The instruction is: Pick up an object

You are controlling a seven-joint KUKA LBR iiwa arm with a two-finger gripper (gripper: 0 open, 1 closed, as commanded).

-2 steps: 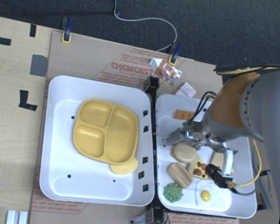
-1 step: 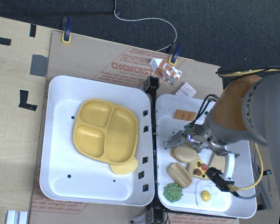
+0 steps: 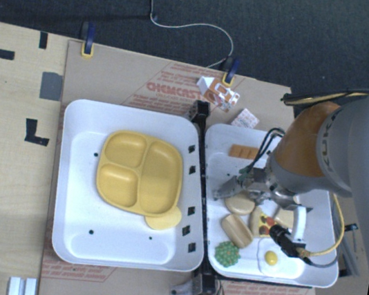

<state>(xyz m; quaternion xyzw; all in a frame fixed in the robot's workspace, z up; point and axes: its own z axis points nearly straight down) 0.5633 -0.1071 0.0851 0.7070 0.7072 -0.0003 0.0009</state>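
Observation:
My gripper point(image 3: 239, 186) hangs low over the middle of the right bin point(image 3: 228, 140), below the grey wrist and its orange band. Directly under and beside it lies a pale tan round piece point(image 3: 238, 205). A tan bread-like block point(image 3: 236, 230) sits just below that. A green broccoli-like piece point(image 3: 227, 253) and a fried egg toy point(image 3: 270, 258) lie near the bin's front wall. A brown cracker point(image 3: 243, 152) rests at the back of the bin. A small red and yellow item point(image 3: 267, 224) is partly hidden by the arm.
The left bin point(image 3: 70, 180) holds a yellow divided plate point(image 3: 142, 172) with a small yellow disc point(image 3: 163, 218) at its lower right edge. Black clips run along the divider point(image 3: 196, 180) between the bins. Paper tags point(image 3: 218, 94) lie behind the bins on the cardboard.

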